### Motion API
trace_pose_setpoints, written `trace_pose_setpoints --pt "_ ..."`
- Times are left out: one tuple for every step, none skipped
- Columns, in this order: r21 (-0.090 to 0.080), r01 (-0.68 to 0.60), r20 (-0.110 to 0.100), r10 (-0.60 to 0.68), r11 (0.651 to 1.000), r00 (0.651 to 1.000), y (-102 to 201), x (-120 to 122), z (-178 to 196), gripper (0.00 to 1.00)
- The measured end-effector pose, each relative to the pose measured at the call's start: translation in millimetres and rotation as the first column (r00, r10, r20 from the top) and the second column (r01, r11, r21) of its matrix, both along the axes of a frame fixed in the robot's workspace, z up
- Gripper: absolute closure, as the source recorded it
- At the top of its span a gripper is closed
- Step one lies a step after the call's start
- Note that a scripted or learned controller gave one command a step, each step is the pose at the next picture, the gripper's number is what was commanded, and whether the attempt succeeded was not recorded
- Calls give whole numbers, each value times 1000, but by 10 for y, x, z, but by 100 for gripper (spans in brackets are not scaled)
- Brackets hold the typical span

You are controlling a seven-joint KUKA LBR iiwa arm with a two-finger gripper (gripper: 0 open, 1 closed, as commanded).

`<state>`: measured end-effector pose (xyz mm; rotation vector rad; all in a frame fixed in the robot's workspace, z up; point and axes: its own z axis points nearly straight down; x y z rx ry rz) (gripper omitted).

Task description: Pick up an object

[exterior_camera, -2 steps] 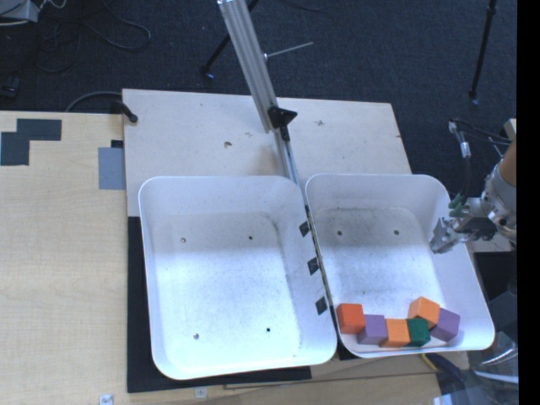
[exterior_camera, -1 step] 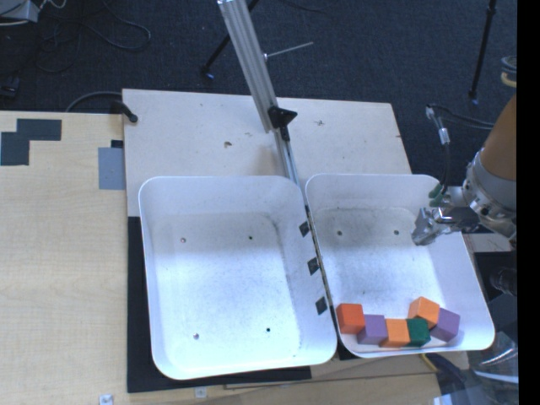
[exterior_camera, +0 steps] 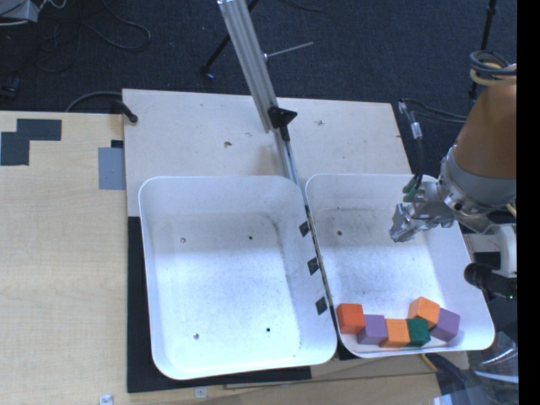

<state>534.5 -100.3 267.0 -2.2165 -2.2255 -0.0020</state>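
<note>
Blocks [exterior_camera: 396, 324] bunched along near edge of right bin [exterior_camera: 371, 201], probably slid there; orange, purple, green, all touching. Gripper [exterior_camera: 405, 226] hangs over bin's middle, well apart from them, nothing held; open or closed, can't tell. Left bin [exterior_camera: 160, 251] bare. No readable writing anywhere.

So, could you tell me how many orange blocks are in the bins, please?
3, all in the right bin at its near edge: orange block leftmost, another mid-row, a third behind the green block. Others may be hidden.
</note>
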Motion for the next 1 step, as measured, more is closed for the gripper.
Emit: trace_pose_setpoints --pt "2 3 -13 -3 1000 1000 198 -344 -810 100"
